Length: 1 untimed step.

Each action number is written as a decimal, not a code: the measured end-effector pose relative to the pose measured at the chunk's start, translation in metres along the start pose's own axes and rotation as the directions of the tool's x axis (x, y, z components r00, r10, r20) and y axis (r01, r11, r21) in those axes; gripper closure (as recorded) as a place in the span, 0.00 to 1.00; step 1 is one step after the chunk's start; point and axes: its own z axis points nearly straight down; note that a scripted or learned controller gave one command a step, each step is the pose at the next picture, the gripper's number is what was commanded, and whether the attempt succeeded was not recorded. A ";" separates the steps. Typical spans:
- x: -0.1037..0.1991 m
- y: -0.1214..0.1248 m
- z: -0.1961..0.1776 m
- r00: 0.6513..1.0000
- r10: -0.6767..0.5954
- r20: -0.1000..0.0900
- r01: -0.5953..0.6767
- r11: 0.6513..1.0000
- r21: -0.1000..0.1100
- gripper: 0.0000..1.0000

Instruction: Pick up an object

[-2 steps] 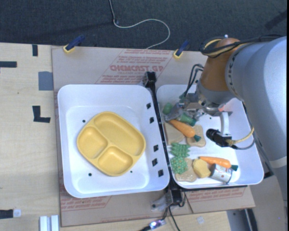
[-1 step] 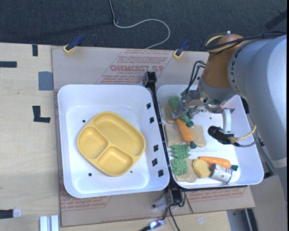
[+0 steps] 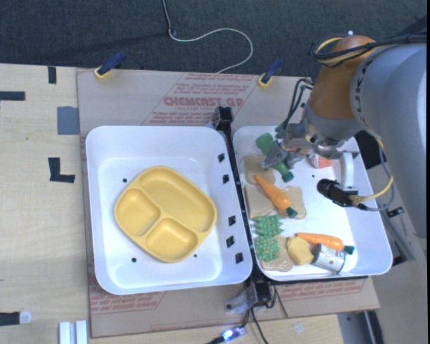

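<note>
i've got the arm [image 3: 358,77] in from the right, with the fingers [image 3: 281,156] low over the far left corner of the right bin [image 3: 369,253]. they sit right at a green toy piece [image 3: 265,143], but i can't tell whether they're clamped or released. just nearer lies an orange carrot [image 3: 274,193] on a tan slab, then green veg [image 3: 267,236]. a yellow divided tray [image 3: 165,212] sits in the left bin [image 3: 104,153].
</note>
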 end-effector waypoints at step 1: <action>-0.001 0.011 -0.051 1.000 0.000 0.001 0.000 1.000 -0.002 1.00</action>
